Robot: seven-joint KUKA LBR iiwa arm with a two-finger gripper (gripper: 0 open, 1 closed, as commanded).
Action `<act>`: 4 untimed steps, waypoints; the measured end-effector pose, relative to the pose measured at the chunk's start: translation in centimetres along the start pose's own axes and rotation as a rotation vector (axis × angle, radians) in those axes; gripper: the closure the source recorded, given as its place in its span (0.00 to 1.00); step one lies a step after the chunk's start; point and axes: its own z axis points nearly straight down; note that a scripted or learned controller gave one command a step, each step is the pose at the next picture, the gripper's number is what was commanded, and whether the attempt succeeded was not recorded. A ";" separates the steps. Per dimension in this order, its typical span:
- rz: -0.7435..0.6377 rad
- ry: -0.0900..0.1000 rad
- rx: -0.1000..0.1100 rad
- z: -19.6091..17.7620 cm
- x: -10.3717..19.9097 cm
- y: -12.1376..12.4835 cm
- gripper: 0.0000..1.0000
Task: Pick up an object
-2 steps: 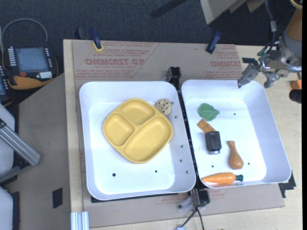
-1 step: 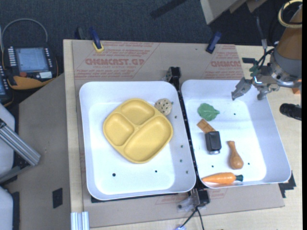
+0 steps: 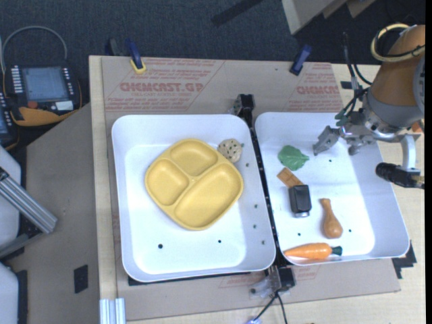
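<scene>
Objects for picking are seen scattered in the right bin (image 3: 378, 201): a green leaf (image 3: 293, 156) near its far left corner, a small brown block (image 3: 289, 177) just below it, a black device (image 3: 300, 200) at the middle, a brown drumstick (image 3: 330, 219) beside it, and a carrot (image 3: 312, 252) along the near edge. The gripper (image 3: 342, 142) is pictured above the far edge of that bin, fingers spread, nothing pinched between them. A yellow divided plate (image 3: 194, 182) is shown in the left bin (image 3: 135, 235), with a cookie (image 3: 230, 150) touching its far rim.
</scene>
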 end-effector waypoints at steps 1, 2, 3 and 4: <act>0.000 0.000 0.000 5.2 0.0 0.0 0.00; 0.000 -0.001 -0.004 3.9 0.0 0.1 1.00; 0.000 -0.003 -0.008 -0.3 0.0 0.1 1.00; 0.000 -0.002 -0.006 -4.6 -0.3 0.7 1.00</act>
